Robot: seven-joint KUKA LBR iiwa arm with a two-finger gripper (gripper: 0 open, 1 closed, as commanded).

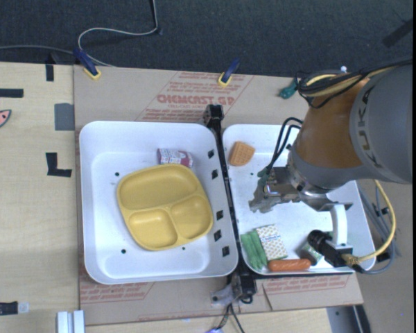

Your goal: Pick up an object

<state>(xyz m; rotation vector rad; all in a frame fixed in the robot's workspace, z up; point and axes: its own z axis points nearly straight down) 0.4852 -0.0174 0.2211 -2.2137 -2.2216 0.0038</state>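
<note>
— Orange and small, the waffle-like piece [241, 153] lies at the twelve o'clock end of the right bin [366, 236], hard by the divider between the bins. It looks like a light moulded toy: stiff, a little ridged, nothing fragile. I'd take it across its narrow width, from above.

— And the other candidates?

— At six o'clock in the same bin: a green packet [253, 248], a patterned flat packet [271, 240] touching it, and an orange sausage-shaped piece [289, 263] along the rim. The packets are flat and likely slippery, hard to get under. The sausage is round and may roll, though its middle offers a fair hold.

— Where are the fingers?

— The gripper [265, 198] hangs over the middle of the right bin, between the waffle piece and the packets, at about nine o'clock from the arm's wrist. Whether the fingers are spread or pressed together I cannot tell; nothing is visibly between them.

— The left bin?

— The left bin [97, 207] holds a yellow divided tray [165, 205], broad, rigid and awkward for two fingers, and a small can [175, 157] at the tray's twelve o'clock edge. Both bins sit on the bench [28, 220].
</note>
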